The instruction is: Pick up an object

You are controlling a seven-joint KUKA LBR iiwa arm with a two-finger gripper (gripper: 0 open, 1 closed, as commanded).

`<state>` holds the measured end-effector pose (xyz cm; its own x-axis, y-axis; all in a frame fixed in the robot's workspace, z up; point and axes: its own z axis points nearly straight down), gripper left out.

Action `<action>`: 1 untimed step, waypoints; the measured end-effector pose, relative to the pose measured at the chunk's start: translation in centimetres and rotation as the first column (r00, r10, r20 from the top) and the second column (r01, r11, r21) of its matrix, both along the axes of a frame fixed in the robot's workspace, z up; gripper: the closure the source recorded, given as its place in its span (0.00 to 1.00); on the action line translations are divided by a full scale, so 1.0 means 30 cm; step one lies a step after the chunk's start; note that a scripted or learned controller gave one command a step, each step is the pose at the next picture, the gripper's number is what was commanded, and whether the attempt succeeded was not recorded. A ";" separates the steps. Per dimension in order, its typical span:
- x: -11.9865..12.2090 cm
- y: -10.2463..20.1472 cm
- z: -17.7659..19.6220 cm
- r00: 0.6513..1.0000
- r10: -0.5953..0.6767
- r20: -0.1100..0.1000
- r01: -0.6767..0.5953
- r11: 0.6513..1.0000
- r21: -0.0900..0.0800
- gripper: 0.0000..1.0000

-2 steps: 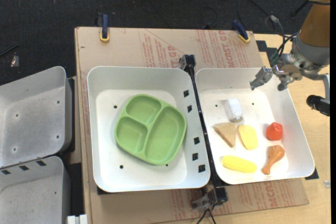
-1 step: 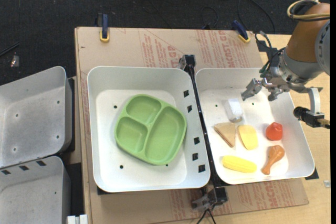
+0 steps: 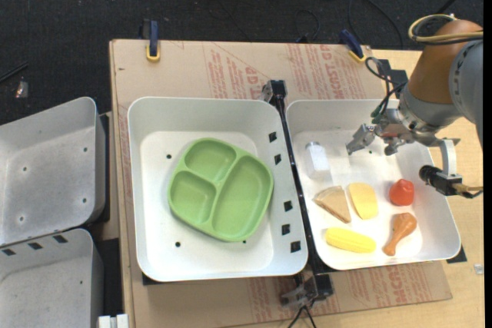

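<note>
Lower right of the frame, the right bin holds a yellow corn cob, a drumstick, a bread wedge, a yellow slice, a red tomato and, higher, a small clear piece too pale to identify. At left centre, a green divided plate lies in the left bin. Above the food, the gripper hangs with fingers spread, holding nothing. Farther up, red print on the cardboard sheet is reversed and unreadable.
</note>
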<state>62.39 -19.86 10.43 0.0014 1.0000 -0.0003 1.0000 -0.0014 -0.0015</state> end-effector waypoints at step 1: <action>0.006 0.001 0.039 1.000 0.002 0.006 -0.002 1.000 -0.002 1.00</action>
